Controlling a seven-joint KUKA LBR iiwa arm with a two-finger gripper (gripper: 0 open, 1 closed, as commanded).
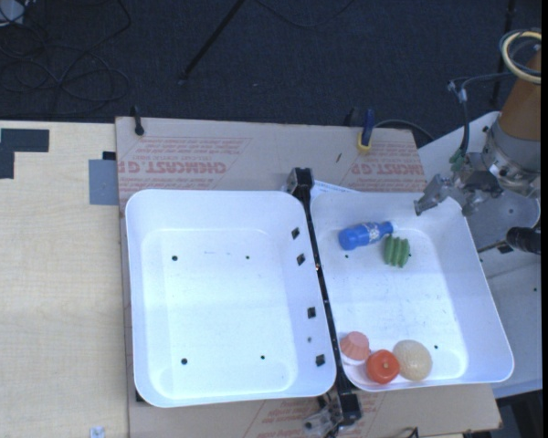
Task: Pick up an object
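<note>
— Where's the gripper [449,196] from where you stand?

— Up over the far right corner of the right bin [457,322], hanging off the grey arm with its orange band [521,108]. Its two fingers are spread apart, nothing between them.

— What's nearest to it?

— A blue bottle [364,234], lying on its side near the bin's far edge, and just beside it a small green ribbed thing [397,251], maybe a toy vegetable. Both sit apart from the gripper.

— And the rest?

— Clustered along the near edge of the same bin: a pale pink round piece [354,345], a red tomato-like ball [382,367] touching it, and a cream-coloured ball [413,359] against that.

— The left bin [146,245]?

— It sits edge to edge with the right one, both on a cardboard sheet [210,158].
</note>
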